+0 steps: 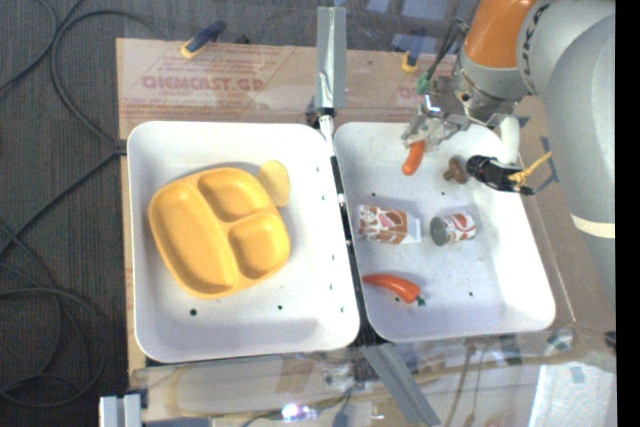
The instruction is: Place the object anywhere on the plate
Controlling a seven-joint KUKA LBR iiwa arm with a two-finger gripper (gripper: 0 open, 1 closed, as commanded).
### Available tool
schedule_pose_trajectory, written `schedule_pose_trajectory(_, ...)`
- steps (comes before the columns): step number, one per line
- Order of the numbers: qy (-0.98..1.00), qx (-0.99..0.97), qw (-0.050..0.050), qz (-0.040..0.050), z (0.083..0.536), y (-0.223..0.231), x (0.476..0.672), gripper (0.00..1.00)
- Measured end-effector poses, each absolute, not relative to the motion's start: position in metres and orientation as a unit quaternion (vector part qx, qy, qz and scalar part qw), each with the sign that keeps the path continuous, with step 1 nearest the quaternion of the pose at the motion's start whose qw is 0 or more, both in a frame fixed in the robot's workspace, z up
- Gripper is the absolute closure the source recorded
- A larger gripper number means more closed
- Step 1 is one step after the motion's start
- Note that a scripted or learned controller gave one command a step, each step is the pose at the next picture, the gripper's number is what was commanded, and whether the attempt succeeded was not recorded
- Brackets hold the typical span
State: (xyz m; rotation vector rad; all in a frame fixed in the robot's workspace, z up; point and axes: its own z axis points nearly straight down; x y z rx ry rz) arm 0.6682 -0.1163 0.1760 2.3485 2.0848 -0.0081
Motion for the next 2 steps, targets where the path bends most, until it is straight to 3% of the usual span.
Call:
schedule_pose_trajectory(1,0.69,0.723,0.0,-0.0012,0.209,-0.027,0.668,1.0)
schedule_pose_trajectory(2,0.659,0.752,-0.001,-0.0019,0.182,0.059,0.667,1.0)
